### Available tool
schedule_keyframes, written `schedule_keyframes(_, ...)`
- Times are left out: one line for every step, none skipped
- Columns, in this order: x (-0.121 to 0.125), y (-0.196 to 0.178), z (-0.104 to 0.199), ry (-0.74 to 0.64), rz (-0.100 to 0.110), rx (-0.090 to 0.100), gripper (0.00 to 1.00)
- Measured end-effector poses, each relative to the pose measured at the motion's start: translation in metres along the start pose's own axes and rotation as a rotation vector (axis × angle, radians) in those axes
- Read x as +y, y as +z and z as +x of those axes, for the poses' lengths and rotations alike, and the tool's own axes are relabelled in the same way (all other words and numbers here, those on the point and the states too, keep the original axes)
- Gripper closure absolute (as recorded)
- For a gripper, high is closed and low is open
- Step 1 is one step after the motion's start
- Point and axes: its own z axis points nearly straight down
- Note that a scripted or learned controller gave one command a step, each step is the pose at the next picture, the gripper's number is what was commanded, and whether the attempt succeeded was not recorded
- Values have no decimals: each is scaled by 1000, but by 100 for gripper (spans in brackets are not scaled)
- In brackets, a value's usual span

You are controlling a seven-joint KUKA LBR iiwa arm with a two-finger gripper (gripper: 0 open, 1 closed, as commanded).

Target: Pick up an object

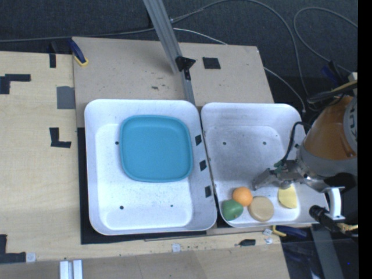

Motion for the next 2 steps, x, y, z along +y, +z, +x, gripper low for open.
schedule_keyframes(0,-10,0,0,-1,0,100)
schedule_keyframes(5,-71,1,0,-6,-2,100)
